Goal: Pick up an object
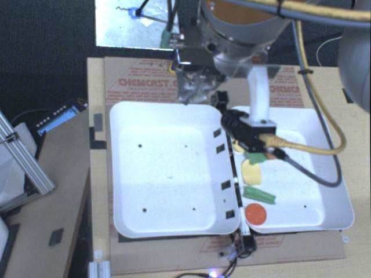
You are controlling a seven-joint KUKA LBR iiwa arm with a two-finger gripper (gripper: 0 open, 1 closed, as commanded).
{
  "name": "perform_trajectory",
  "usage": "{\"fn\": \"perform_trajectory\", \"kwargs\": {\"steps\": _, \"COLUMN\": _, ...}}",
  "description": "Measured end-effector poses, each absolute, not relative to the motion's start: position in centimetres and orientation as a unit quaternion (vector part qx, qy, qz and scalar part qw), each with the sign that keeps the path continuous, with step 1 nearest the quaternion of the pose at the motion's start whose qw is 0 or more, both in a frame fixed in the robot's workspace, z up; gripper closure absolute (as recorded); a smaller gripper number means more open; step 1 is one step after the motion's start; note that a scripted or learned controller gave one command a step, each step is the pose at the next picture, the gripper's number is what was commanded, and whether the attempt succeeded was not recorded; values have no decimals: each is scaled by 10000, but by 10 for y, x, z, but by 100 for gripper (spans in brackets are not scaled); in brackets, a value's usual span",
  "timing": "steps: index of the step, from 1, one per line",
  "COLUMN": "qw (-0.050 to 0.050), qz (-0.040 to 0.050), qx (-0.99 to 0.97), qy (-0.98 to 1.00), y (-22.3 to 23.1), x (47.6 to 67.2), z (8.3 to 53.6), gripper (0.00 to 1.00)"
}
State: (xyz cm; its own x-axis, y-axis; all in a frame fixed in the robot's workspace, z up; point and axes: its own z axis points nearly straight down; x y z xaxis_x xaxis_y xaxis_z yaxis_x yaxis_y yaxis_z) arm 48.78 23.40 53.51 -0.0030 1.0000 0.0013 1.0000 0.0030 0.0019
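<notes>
1. Camera view, starting from the left: the left bin (124, 172) sits on a sheet of brown cardboard (139, 77) printed in red. A few small dark dots mark its white floor.
2. My gripper (196, 90) hangs over the far edge of that bin, close to its far right corner and above the printed strip of the cardboard. From this angle it is a cluster of grey metal, and I cannot tell whether it is open or closed.
3. A row of small black tabs (221, 149) runs along the left bin's right edge, where the two bins meet.
4. Every loose object lies in the right bin (324, 207), in a line close to its left edge and well apart from my gripper.
   - Farthest from the camera is a small green piece (255, 157), partly covered by my wrist hardware.
   - Just nearer the camera lies a pale yellow piece (251, 171), about midway along that edge.
   - Next comes a long green piece (259, 195), lying flat at a slant just beside the yellow one.
   - Last is an orange-red disc (255, 214), flat on the floor near the bin's near left corner.
5. My arm (353, 57) comes in grey over the right bin's far right corner, with the orange band (255, 4) above the far edge of both bins.
</notes>
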Motion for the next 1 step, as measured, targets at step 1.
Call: {"fn": "perform_trajectory", "kwargs": {"steps": 1, "qw": 1, "qz": 8, "qx": 7059, "qy": 7083, "y": 234, "x": 486, "z": 535, "gripper": 100}}
